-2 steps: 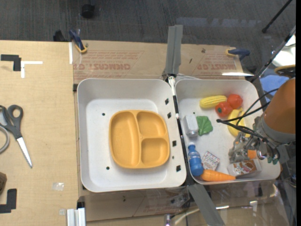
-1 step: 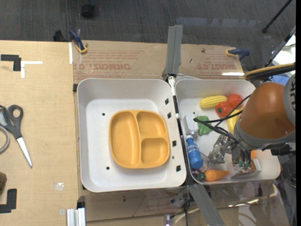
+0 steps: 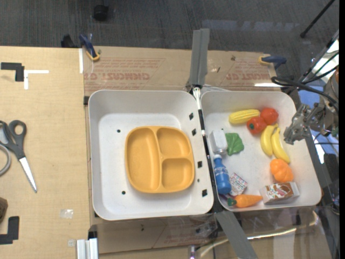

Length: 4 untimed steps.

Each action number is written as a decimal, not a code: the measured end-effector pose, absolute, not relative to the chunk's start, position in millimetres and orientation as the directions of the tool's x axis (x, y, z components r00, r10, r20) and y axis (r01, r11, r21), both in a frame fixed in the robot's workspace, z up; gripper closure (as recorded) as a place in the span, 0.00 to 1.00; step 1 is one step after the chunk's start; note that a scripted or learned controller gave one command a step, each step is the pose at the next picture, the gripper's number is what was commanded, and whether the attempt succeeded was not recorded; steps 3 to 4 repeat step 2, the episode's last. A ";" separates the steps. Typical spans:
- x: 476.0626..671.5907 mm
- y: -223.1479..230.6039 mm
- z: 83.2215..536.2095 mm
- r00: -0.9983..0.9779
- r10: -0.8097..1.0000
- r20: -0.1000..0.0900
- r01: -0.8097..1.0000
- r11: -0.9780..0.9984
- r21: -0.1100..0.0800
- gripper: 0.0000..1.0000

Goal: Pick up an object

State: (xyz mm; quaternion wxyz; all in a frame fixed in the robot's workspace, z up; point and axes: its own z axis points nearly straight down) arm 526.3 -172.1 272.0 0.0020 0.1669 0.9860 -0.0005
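Observation:
The right bin (image 3: pixel 259 97) holds several toy foods: a yellow corn cob (image 3: pixel 243 116), a red tomato (image 3: pixel 270 114), a red pepper (image 3: pixel 256 125), two bananas (image 3: pixel 274 143), an orange fruit (image 3: pixel 281 170), a small carton (image 3: pixel 279 192), a carrot (image 3: pixel 247 200), a blue bottle (image 3: pixel 221 175), a green leaf (image 3: pixel 234 143) and a grey-white block (image 3: pixel 218 141). My gripper (image 3: pixel 295 132) hangs over the bin's right rim, just right of the bananas, with nothing seen in it. The arm reaches in from the right edge.
The left bin (image 3: pixel 102 144) holds a yellow divided plate (image 3: pixel 160 158). Scissors (image 3: pixel 19 151) lie on the bench at far left. Blue clamps (image 3: pixel 89 46) sit at the cardboard's back corners. A grey bar (image 3: pixel 199 58) runs back from between the bins.

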 end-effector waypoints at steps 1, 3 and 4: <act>482.3 -221.9 153.6 -0.949 0.314 -0.001 0.314 0.949 0.000 1.00; 482.5 -221.7 153.7 -0.950 0.313 -0.001 0.313 0.950 0.000 0.00; 482.5 -221.7 153.7 -0.950 0.313 -0.001 0.313 0.950 0.000 0.00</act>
